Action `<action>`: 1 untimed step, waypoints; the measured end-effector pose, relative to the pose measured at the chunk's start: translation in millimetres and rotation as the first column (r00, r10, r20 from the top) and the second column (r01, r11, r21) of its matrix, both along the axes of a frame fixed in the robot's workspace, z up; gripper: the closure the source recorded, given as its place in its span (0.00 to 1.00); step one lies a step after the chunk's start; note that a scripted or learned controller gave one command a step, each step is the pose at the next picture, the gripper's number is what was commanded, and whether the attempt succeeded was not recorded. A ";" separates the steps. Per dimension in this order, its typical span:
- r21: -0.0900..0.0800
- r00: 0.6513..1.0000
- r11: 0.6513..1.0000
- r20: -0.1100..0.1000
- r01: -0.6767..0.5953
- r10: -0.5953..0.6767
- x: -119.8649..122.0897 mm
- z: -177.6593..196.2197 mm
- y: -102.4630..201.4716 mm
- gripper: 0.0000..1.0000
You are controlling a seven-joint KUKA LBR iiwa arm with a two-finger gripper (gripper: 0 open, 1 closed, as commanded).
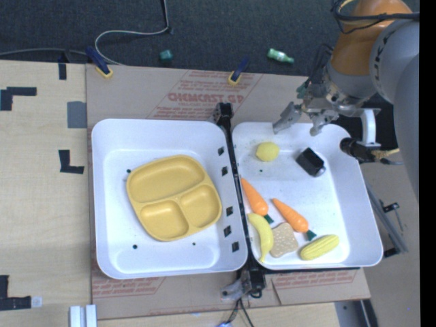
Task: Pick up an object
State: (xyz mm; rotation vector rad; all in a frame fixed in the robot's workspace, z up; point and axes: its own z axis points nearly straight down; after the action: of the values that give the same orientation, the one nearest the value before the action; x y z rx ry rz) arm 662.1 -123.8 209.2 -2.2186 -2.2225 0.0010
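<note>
My gripper (301,125) hangs over the far edge of the right bin (354,203), open, with nothing between its two spread fingers. Just below and left of it lies a yellow lemon (268,152). A black block (310,161) rests to the lower right of the gripper. Toward the near side lie two carrots (253,197) (291,214), a banana (261,234), a slice of bread (283,241) and a corn cob (319,246).
The left bin (109,203) holds a yellow divided plate (173,196). A black divider (230,176) with clips runs between the bins. The arm's body fills the upper right. Small green items lie on the dark floor beyond the bench.
</note>
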 end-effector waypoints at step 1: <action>0.000 1.000 1.000 -0.002 0.001 -0.001 5.1 -108.9 24.9 0.00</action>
State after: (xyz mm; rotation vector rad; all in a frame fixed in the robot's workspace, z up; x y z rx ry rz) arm 667.3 -98.9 100.3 -2.2178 -2.2206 0.0035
